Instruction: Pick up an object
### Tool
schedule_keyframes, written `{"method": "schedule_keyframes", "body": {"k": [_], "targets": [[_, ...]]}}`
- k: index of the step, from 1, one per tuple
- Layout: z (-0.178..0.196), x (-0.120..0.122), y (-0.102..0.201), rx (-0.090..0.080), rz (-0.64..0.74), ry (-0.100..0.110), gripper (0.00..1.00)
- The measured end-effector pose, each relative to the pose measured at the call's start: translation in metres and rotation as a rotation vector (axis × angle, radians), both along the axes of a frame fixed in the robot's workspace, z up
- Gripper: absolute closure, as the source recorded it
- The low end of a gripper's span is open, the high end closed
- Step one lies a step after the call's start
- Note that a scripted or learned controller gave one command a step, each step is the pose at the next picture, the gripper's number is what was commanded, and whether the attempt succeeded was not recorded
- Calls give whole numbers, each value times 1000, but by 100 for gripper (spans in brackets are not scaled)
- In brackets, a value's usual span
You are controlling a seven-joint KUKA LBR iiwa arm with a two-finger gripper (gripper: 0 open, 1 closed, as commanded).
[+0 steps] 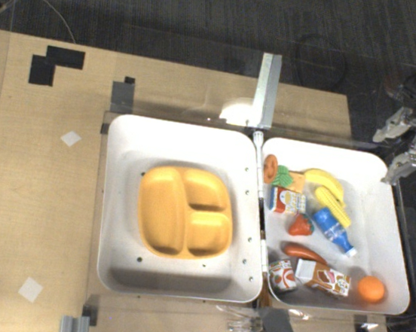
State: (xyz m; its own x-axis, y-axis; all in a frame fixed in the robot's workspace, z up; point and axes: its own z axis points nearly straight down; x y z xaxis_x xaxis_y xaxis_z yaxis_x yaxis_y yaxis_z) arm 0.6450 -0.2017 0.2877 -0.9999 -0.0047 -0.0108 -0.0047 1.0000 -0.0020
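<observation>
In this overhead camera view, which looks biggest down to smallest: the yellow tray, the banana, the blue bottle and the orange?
1. Yellow tray, by far.
2. Banana and blue bottle: alike in length, too close to rank.
3. Orange, smallest.

Matt white plastic bins (125, 188); glossy yellow plastic tray (184, 211); pale wood bench (29, 199); shiny blue bottle (333, 229).

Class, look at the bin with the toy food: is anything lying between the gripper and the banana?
Nothing visible does. The gripper is near the right bin's upper right corner, and the banana lies toward the bin's top. Bare white bin floor separates them. The blue bottle sits below the banana, off that line.
</observation>
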Motion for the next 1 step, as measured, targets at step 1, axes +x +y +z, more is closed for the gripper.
{"method": "schedule_keyframes", "body": {"k": [1], "targets": [[-115, -24, -3, 5, -530, 5, 0]]}}
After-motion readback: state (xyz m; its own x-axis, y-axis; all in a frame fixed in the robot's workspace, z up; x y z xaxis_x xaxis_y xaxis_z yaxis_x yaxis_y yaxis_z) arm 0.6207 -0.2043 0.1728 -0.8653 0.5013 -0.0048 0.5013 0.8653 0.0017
